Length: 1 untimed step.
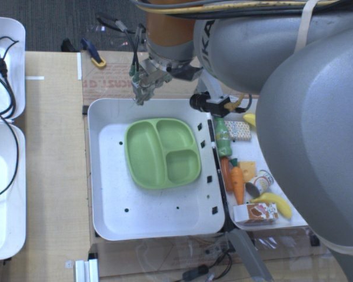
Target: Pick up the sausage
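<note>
A: Bench (53,128) of pale wood, viewed from above at a slant. Furthest left, black cable (3,93) looped over white trays. Next along?

B: Left bin (100,175), shallow and white, holding one green divided plate (163,153). Three compartments, nothing in any of them. Probably parked there as a drop-off spot.

A: And above it?

B: Gripper (142,90), hanging over the rear rim of that bin, just behind the plate. How far open: cannot tell from this angle. Nothing seen in its grasp.

A: Where to find the sausage?

B: Further right, in the right bin (256,153), among toy food crowded along its left wall. First a green bottle shape (222,137); below it a reddish-orange link, likely the sausage (225,170), lying lengthwise just beside a carrot (237,184). Well apart from the gripper, across the wall between the bins. Also a cracker (240,131), banana (276,204) and small box (256,213). Partly roofed by the grey arm (294,69).

A: Verdict?

B: Pick not yet begun. Calls for a narrow approach, given the carrot alongside.
</note>
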### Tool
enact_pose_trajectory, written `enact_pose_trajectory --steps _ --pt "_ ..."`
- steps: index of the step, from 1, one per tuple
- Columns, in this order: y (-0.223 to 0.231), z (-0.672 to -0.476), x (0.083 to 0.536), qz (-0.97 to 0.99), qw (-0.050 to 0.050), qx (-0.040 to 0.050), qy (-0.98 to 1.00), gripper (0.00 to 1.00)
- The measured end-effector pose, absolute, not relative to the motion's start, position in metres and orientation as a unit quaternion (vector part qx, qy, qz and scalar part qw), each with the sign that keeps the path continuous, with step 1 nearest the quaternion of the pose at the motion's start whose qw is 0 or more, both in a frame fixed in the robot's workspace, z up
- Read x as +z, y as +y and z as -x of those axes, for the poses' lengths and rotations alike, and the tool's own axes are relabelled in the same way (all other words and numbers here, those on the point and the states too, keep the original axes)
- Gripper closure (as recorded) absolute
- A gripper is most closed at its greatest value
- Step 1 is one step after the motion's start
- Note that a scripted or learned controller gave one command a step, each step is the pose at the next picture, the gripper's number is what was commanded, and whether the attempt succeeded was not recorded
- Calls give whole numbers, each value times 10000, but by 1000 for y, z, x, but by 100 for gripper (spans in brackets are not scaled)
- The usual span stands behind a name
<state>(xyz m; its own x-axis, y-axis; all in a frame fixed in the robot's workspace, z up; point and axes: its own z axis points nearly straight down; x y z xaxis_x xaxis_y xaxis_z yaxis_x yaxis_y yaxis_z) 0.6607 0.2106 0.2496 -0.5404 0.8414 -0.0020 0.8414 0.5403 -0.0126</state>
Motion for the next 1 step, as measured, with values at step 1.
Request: enact_pose_trajectory --steps 1 --pt "155 -660 212 4911 16 32 -8711 100"
